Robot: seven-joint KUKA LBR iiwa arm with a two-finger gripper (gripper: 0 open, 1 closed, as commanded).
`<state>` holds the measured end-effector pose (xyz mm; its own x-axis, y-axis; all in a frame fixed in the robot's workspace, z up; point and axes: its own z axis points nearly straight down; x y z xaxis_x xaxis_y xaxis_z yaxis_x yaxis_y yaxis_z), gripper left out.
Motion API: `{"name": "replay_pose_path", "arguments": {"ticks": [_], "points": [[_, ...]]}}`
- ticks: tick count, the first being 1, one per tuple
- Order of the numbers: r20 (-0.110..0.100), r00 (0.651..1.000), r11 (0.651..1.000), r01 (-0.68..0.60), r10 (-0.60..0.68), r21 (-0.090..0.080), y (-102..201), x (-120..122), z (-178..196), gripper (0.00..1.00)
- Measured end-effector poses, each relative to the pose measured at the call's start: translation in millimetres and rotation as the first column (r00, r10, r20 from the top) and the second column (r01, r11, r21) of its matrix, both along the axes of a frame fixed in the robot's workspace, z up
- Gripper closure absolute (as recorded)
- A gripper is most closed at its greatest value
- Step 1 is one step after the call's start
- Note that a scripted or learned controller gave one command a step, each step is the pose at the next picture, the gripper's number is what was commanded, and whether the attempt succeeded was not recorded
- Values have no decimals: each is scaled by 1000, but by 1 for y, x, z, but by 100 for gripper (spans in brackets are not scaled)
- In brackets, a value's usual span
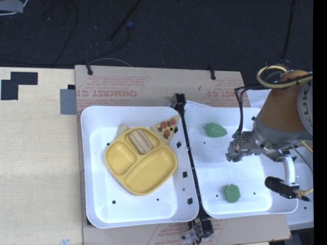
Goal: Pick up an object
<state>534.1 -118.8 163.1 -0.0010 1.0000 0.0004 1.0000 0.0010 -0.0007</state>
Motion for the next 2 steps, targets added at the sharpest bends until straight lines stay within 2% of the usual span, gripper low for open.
{"name": "replay_pose_path", "arguments": {"ticks": [1,2], "points": [[0,1000,1000,0,0,0,3,1,48,100],[0,1000,1000,0,0,0,2,2,75,100]]}}
